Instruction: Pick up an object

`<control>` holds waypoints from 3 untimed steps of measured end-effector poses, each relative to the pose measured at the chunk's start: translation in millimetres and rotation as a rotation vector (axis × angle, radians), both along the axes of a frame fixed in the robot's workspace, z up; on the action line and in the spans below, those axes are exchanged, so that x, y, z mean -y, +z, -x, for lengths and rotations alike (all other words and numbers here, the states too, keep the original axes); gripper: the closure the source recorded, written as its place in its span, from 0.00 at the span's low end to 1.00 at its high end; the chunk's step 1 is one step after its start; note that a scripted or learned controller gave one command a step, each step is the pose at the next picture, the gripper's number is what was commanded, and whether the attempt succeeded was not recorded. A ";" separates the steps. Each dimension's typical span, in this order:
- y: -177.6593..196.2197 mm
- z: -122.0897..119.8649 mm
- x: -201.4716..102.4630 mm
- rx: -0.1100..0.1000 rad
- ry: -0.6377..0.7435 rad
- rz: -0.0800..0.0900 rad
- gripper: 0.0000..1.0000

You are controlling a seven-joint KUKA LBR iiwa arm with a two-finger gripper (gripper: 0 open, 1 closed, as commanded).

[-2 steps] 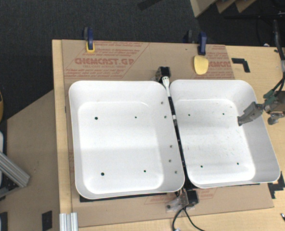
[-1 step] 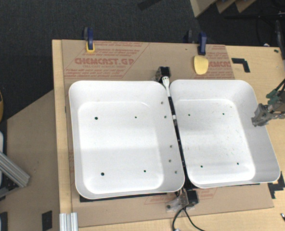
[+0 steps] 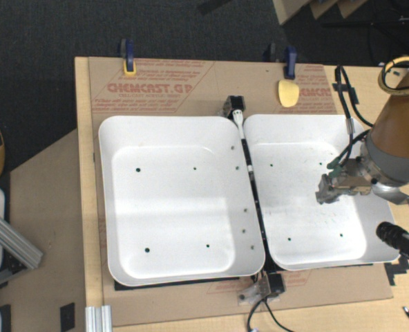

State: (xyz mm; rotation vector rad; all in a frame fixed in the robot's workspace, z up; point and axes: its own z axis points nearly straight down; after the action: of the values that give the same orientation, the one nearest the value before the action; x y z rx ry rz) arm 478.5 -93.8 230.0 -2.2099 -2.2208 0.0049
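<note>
Object, if any lay beneath the gripper (image 3: 327,193) low in the right bin (image 3: 294,140), was too hidden to judge for weight, stiffness or hold, and the gripper's open-or-closed state could not be told.

A single fixed camera looks down from above at a slant, far enough back to take in the whole worktop (image 3: 211,81) and some dark floor beyond its far edge. Both white bins sit side by side near the middle of the view, the left bin (image 3: 121,206) and the right bin (image 3: 294,133). The arm (image 3: 398,133) enters from the right edge.
</note>
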 end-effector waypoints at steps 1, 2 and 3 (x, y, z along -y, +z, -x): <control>72.3 -1.0 89.2 0.016 -0.010 0.010 1.00; -2.7 -9.2 10.0 0.002 0.001 0.000 1.00; 92.6 -30.7 -44.8 0.020 0.003 0.004 1.00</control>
State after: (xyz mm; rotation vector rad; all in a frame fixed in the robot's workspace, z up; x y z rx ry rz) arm 509.2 -49.0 322.6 -2.2182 -2.2362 -0.0130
